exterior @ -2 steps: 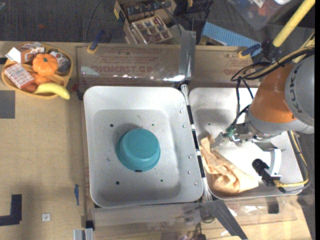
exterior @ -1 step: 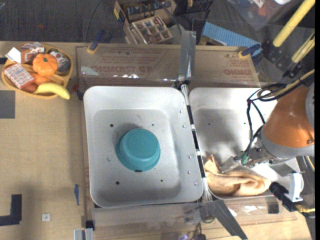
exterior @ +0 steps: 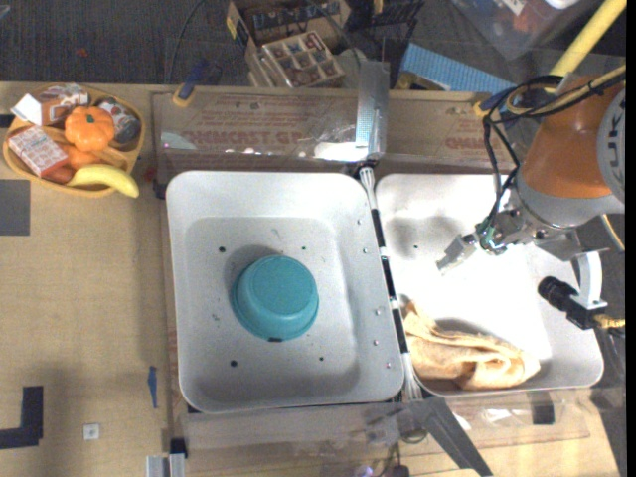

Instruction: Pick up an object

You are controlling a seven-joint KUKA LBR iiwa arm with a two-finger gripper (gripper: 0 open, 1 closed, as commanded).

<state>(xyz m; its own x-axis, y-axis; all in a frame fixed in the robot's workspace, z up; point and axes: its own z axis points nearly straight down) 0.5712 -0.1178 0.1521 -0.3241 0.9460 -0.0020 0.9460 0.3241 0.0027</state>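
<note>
The tan cloth (exterior: 467,351) lay crumpled along the near edge of the right bin (exterior: 427,207). The end effector (exterior: 459,250) hung above that bin, apart from the cloth; its opening could not be made out. A teal bowl (exterior: 276,296) sat overturned in the left bin (exterior: 199,207).

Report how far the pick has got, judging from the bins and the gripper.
Done: the arm has reached over the right bin, and the gripper hangs above its bare floor. In hand: nothing shows between its fingers. Left: the whole pick. The tan cloth lies crumpled at that bin's near edge, and the teal bowl sits upside down in the left bin, both untouched.
</note>
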